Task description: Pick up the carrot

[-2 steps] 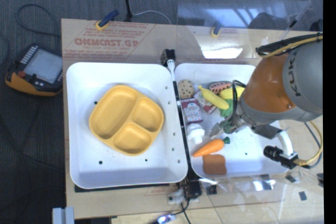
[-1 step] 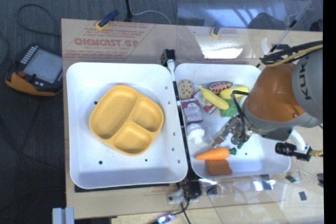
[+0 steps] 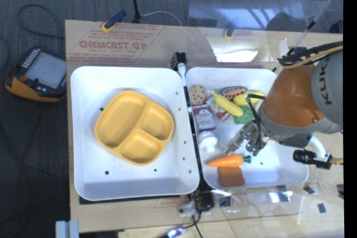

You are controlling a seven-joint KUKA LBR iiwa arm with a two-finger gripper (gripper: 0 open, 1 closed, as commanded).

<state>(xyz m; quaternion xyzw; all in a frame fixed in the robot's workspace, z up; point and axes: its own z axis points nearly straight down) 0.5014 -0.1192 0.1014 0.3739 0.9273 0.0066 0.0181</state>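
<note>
The orange carrot (image 3: 225, 161) with a green tip lies flat near the front of the right bin (image 3: 284, 175), just above an orange-brown block (image 3: 231, 176). My gripper (image 3: 247, 141) hangs over the middle of the right bin, just above and to the right of the carrot, its metal fingers pointing down-left. The fingers stand apart, and nothing is between them. The carrot's green end lies close under the fingertips.
At the back of the right bin lie a yellow banana (image 3: 227, 103), a cookie (image 3: 196, 93), a red packet (image 3: 204, 118) and other small food items. A white piece (image 3: 207, 144) sits left of the carrot. The left bin (image 3: 89, 175) holds a yellow divided plate (image 3: 134, 126).
</note>
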